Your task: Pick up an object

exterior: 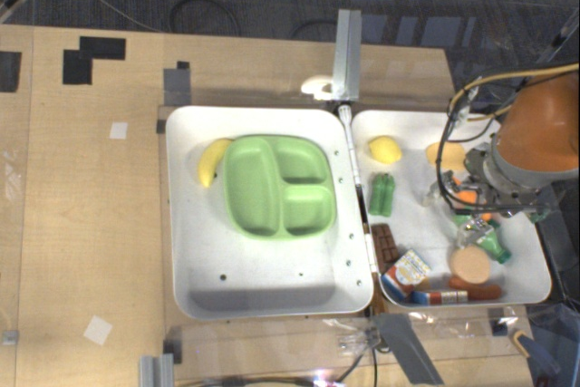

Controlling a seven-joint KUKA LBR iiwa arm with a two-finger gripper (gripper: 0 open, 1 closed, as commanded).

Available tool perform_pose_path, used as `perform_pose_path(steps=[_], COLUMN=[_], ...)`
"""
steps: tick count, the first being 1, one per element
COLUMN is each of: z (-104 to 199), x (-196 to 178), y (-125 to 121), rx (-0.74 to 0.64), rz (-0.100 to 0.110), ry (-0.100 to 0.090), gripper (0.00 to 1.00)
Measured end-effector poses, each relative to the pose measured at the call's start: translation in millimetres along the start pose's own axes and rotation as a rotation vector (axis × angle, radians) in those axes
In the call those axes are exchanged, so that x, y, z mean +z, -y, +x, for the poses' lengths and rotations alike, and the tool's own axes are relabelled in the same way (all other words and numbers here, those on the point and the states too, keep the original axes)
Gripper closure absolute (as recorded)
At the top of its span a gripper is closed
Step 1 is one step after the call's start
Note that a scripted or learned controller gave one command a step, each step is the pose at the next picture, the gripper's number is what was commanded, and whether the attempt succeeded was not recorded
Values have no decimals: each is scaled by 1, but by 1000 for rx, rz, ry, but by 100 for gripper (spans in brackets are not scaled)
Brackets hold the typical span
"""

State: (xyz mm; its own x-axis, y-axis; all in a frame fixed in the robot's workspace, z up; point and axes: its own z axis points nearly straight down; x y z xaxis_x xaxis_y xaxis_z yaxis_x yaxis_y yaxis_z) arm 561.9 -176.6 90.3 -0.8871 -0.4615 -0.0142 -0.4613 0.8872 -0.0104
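While the arm (535,136) is hanging low over the right bin (412,127), probably lining up on the clutter there, its tool (478,227) is too buried to call clenched or released.

Even overhead light, soft shadows, mild blur, slightly grainy.

Robot lab: wooden bench (82,222), two white bins (186,195), cables (453,131).

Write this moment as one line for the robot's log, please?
arm: over right bin | gripper: low among items, grip unclear | lemon: untouched | left bin: green tray, banana
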Motion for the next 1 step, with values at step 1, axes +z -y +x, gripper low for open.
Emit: perform_pose_path(steps=[1], z=[-6], x=[-15], y=[1], rx=[-5], rz=[9], ry=[15], gripper=[100])
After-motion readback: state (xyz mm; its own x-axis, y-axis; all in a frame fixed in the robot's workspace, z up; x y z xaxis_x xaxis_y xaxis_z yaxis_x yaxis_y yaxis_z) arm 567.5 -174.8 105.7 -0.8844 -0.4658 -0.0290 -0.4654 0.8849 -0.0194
